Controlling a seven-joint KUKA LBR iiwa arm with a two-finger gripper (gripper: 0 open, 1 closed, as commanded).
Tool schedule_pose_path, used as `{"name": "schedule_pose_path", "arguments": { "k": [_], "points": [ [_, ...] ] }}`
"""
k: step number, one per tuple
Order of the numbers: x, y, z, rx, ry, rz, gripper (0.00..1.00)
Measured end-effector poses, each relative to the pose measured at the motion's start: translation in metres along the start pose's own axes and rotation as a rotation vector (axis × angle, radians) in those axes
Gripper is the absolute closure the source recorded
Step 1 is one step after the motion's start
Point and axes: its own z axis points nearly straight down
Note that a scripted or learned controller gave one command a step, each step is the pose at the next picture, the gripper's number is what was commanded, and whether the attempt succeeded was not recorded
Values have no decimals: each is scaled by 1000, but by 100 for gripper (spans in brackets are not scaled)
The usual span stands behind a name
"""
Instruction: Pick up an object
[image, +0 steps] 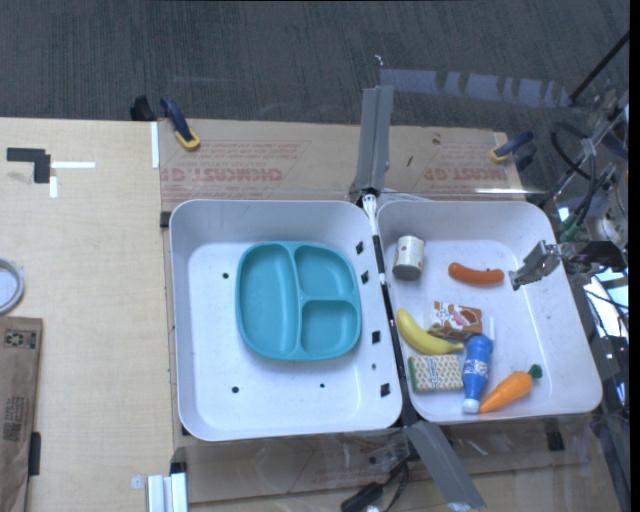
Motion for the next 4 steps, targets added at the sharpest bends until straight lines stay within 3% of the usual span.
{"name": "schedule_pose_path", "arguments": {
  "k": [1, 2, 3, 4],
  "points": [
    [3, -5, 16, -1, 0, -283, 0],
    [-37, 34, 54, -1, 0, -294, 0],
    [-9, 36, 174, -10, -2, -35, 0],
    [24, 84, 198, -4, -1, -150, 0]
  ]
}}
